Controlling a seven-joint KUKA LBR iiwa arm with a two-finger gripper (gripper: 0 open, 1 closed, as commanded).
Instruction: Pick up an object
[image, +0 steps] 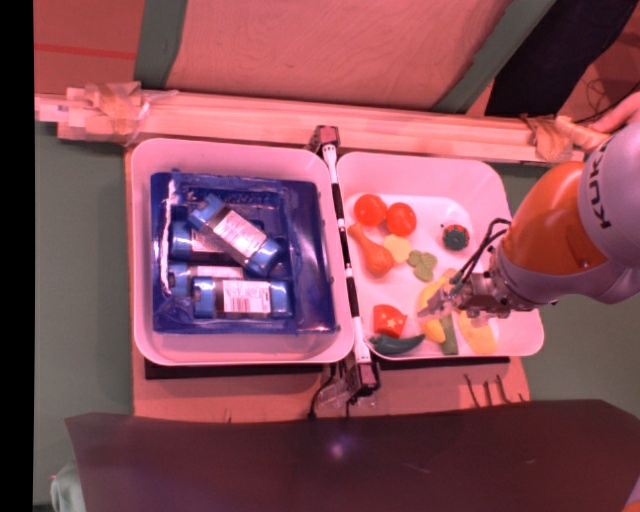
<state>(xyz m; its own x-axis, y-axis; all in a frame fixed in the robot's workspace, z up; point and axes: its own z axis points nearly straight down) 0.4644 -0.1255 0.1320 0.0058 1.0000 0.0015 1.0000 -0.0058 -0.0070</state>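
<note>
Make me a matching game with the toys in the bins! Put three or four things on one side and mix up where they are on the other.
Things:
1. blue bottles
2. two red tomatoes
3. green pepper
4. gripper

Places:
A. near edge of the right bin
B. over the yellow pieces in the right bin
C. left bin
D. far part of the right bin

Pairs: 1-C, 2-D, 3-A, 4-B

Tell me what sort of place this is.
Most likely a robot lab's picking test bench, not a kitchen or shop. Two white bins sit side by side on it: the left bin holds blue bottles, the right bin toy fruit and vegetables such as tomatoes. The arm reaches over the right bin.
</note>
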